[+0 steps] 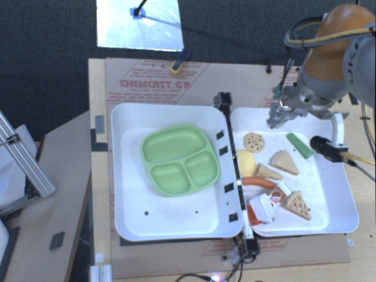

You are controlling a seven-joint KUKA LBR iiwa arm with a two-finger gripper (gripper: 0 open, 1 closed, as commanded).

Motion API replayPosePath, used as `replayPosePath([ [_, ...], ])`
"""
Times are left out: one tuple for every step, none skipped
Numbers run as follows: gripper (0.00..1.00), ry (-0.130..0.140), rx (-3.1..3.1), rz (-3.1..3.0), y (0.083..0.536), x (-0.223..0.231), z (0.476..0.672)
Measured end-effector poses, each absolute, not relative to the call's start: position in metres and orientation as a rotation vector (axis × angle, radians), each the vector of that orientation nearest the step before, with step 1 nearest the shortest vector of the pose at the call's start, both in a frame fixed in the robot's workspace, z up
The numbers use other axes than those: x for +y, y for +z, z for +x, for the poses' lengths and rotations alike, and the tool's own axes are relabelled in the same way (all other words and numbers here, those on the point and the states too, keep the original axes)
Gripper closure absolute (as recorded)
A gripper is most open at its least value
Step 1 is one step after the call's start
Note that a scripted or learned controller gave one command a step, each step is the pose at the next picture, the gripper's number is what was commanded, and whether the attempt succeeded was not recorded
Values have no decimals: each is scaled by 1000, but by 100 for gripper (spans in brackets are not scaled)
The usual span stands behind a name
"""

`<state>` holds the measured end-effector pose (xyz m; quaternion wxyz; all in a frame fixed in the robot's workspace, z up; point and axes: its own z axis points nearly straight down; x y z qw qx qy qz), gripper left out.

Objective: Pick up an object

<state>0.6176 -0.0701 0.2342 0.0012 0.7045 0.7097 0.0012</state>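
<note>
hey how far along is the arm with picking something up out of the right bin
Nothing looks picked yet. The claw sits above the far part of the right bin, nearest the cookie, and no item shows between its tips. The cookie, green block and sandwich wedge lie in the bin. The grasp and lift remain.

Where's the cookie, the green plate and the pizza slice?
cookie (254, 141), camera view, middle of its round top.
green plate (180, 160), camera view, the ridge between its compartments.
pizza slice (297, 205), camera view, middle of the triangle.

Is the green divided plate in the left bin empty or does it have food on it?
Empty. The green divided plate shows bare green in all three compartments; the toy food lies in the right bin.
</note>
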Motion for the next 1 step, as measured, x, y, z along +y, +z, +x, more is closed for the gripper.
replayPosePath([
  [100,0,2220,2220,230,-82,609],
])
